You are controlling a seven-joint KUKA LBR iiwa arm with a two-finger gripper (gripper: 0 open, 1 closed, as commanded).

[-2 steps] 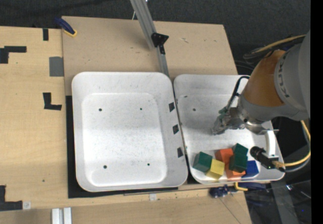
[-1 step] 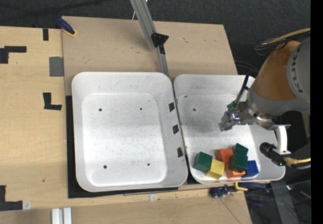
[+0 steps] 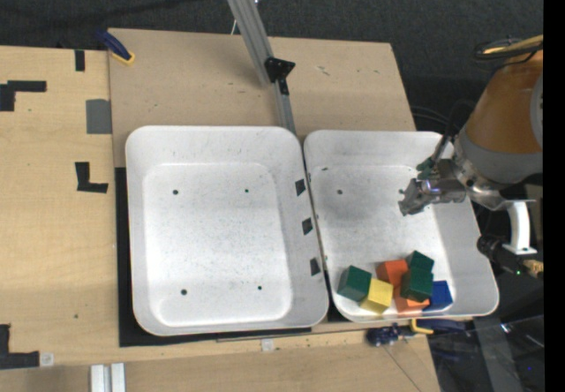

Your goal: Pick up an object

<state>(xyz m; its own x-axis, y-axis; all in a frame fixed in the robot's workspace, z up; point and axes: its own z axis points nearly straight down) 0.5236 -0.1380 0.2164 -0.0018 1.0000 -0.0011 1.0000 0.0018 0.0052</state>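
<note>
Small coloured blocks (image 3: 395, 284), the things to be picked, lie in a tight cluster in the near corner of the right-hand shallow white plastic bin (image 3: 353, 169), and we take that bin as our landmark throughout. In the one camera view, looking down at a slant, we count a dark green cube (image 3: 355, 282) at the cluster's side nearest the bin's inner wall, a yellow cube (image 3: 380, 294) touching it, an orange block (image 3: 393, 271) just behind the yellow one, a second dark green block (image 3: 420, 274) stacked or leaning on the orange pieces, and a blue block (image 3: 440, 294) at the end closest to the bin's outer rim.

We see the two-finger gripper (image 3: 411, 199) over the bin's floor, toward its outer side and well apart from the cluster, with bare white floor between them. Nothing sits between its fingers; whether they stand wide or narrow we cannot tell, since the dark metal parts blur together. The grey arm with its orange band (image 3: 505, 116) reaches over the bin's outer rim.

Beside our landmark bin, touching it along the inner wall, lies the left-hand shallow white bin (image 3: 141, 205). A slanted grey metal pole (image 3: 252, 19) rises beyond the junction of the two, above the tan wooden bench (image 3: 353, 81).
</note>
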